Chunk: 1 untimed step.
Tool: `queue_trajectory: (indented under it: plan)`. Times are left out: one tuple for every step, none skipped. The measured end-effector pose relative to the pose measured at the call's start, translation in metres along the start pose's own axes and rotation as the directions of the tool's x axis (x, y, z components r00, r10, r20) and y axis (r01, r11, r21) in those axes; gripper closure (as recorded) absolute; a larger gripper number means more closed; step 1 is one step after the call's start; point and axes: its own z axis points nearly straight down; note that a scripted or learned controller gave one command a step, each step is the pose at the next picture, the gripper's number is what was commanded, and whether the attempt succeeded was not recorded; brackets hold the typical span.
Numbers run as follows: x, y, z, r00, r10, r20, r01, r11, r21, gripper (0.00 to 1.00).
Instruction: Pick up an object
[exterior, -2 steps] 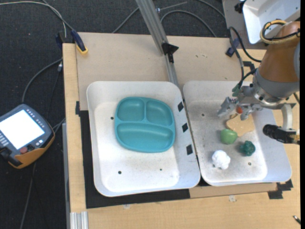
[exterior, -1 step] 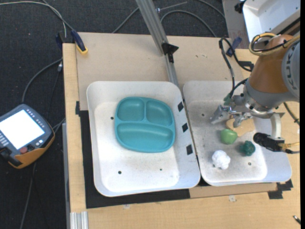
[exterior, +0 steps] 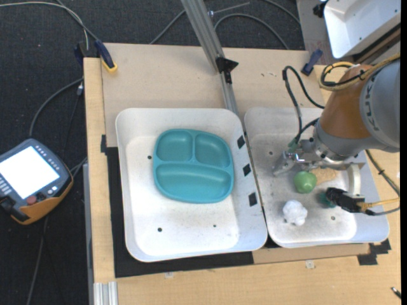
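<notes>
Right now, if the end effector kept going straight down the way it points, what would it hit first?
Probably the green ball, which sits just beside and below the end effector in the right bin. Depth is hard to judge from above, so it could meet the bin floor next to the ball.

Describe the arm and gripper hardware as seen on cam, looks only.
The arm is a thick, rounded grey body with a broad orange band above the wrist. Black cables loop beside it. The gripper is small, silver metal, with a few green-tinted parts.
</notes>
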Motion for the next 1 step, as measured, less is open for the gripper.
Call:
queue_trajectory:
  plan:
    - [0.0001,0.0018,-0.0142,1.000,0.000,0.001,0.000,1.000,-0.007,1.00]
